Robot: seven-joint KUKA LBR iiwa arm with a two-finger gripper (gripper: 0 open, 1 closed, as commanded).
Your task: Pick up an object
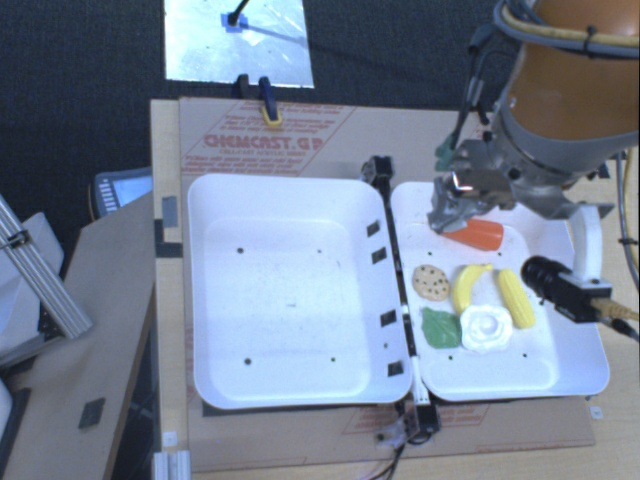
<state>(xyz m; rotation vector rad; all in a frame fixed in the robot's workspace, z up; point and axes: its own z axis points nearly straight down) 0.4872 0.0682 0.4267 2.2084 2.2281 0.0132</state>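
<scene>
My gripper hangs over the far part of the right bin, its tips just at the left end of an orange carrot-like piece. Nearer the front lie a round cookie, a curved yellow banana, a yellow corn cob, a green leaf-shaped piece and a white fried egg. No object shows between the fingers.
The left bin sits beside the right one, joined by a black hinge strip with clips. A cardboard sheet lies under both bins. A shiny metal plate is at the back, and an aluminium rail at the far left.
</scene>
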